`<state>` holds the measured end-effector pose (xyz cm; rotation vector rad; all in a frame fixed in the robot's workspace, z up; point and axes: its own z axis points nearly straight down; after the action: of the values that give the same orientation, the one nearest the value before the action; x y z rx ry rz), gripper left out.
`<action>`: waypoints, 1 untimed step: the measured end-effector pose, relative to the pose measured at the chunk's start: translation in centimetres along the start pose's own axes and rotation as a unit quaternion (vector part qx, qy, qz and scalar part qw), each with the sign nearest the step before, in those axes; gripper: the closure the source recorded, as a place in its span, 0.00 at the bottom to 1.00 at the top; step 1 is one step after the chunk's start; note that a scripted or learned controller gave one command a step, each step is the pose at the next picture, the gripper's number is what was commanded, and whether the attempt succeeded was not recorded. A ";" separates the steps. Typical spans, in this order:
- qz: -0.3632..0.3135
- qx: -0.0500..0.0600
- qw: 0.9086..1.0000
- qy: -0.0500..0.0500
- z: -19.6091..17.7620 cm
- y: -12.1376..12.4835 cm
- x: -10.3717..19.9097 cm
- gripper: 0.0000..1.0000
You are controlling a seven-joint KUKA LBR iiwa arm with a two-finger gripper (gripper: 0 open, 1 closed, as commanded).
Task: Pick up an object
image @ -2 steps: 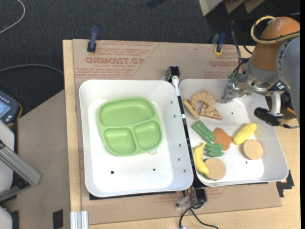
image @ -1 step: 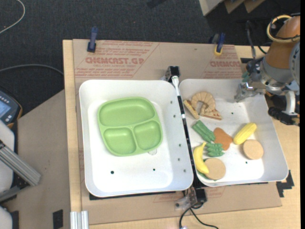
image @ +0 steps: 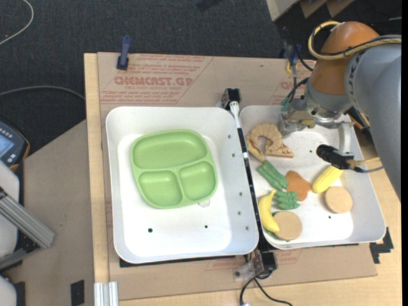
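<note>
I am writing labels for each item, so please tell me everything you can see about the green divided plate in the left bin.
The green divided plate is pale lime, looks like matte plastic, and has rounded corners. Raised ridges split it into three compartments: one long section at the far side and two smaller ones at the near side. All three look empty. It lies flat, slightly rotated, near the middle of the left bin. It touches only the bin floor.
</note>
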<state>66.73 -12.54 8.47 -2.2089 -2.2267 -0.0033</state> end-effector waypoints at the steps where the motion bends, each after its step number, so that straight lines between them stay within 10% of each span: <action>1: 0.004 -0.001 1.000 -0.002 -1.2 0.0 -0.7 1.00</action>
<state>66.73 -13.23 9.63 -2.2211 -2.2219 -0.0014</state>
